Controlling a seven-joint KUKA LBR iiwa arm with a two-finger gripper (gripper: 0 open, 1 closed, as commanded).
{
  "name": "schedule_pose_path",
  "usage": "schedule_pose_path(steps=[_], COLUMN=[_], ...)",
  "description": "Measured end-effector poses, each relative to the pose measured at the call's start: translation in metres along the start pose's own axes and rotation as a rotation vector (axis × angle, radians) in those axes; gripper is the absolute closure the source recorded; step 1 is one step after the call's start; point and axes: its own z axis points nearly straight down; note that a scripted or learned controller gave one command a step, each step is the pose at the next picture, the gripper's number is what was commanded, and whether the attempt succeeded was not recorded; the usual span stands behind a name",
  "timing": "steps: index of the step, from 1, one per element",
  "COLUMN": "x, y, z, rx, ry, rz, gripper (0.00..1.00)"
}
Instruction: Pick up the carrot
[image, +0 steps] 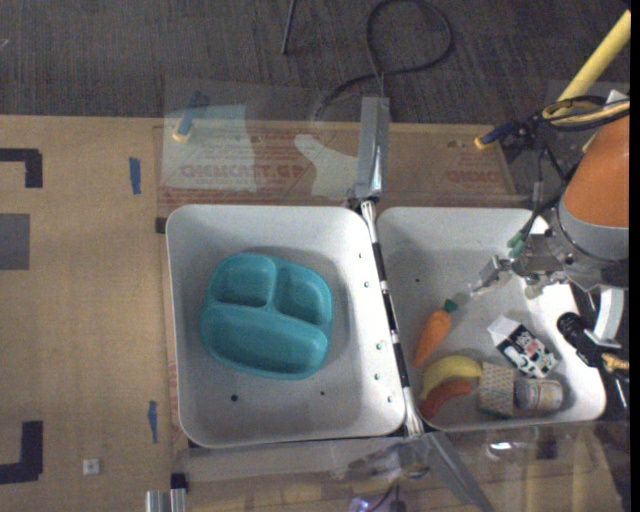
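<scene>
Overhead, you see the arm (600, 190) entering from the right, its orange band above the grey wrist, with the gripper (510, 272) poised over the upper middle of the right bin (420, 235). Whether the gripper is open or closed cannot be told from this angle; you can see that nothing is lodged in it.

The carrot (433, 335) lies below and to the left of the gripper, near but apart from it. It rests on the bin floor at a slant, its green top toward the gripper and its orange tip pointing away, down toward the bin's left wall.

Just beyond the carrot's tip, farther from the gripper, you find a yellow banana (450, 371) and, touching it on the lower side, a red-brown piece of toy food (447, 396). Below the gripper, a little to the right, lies a small black-and-white carton (524, 347); farther below sit a patterned cup (496, 389) on its side and a pale cup (540, 394) beside it.

Well to the left of the gripper, across the divider between the bins, the left bin (190, 240) holds a teal compartment tray (266, 313), with its three recesses facing up.
</scene>
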Motion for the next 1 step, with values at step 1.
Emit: schedule_pose_path(steps=[1], x=[0.0389], y=[0.0151], z=[0.1012], rx=[-0.01], ry=[-0.003], rz=[-0.158], gripper=[0.0])
